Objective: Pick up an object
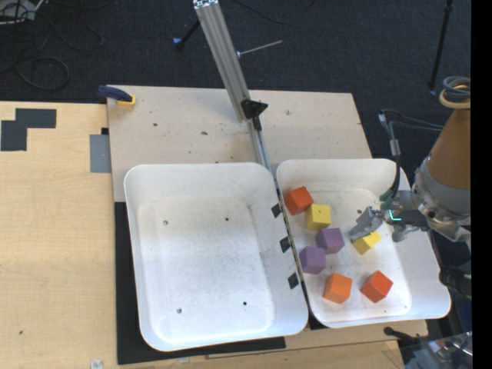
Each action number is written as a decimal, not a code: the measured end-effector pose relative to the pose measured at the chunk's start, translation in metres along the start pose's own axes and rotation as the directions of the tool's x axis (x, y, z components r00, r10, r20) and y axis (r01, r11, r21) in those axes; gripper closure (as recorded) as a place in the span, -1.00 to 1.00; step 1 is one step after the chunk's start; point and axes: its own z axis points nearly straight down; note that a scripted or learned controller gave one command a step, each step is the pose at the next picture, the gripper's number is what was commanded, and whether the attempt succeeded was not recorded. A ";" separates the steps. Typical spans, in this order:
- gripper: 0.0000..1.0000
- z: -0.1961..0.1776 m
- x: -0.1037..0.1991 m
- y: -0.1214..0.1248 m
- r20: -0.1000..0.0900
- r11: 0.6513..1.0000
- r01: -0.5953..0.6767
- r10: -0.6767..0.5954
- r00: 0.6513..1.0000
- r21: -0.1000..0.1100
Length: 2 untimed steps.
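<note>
Gripper (pixel 367 231): right of frame, low in right bin (pixel 415 298), over yellow block (pixel 367 242)
Grip: cannot tell
Nearby: purple block (pixel 330 239), just left

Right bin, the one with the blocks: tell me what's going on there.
A grey arm with an orange band reaches in from the right, its gripper low over the right bin, right at a yellow block. Whether it has hold of that block cannot be made out. Six other blocks lie loose nearby: another yellow, two purple, three orange or red. The left bin sits beside it.
</note>
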 end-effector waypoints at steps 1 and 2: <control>-1.00 -0.002 -0.001 0.000 0.001 1.000 -0.004 0.004 1.000 -0.005; -1.00 0.062 -0.004 -0.004 -0.001 1.000 -0.002 0.002 1.000 0.004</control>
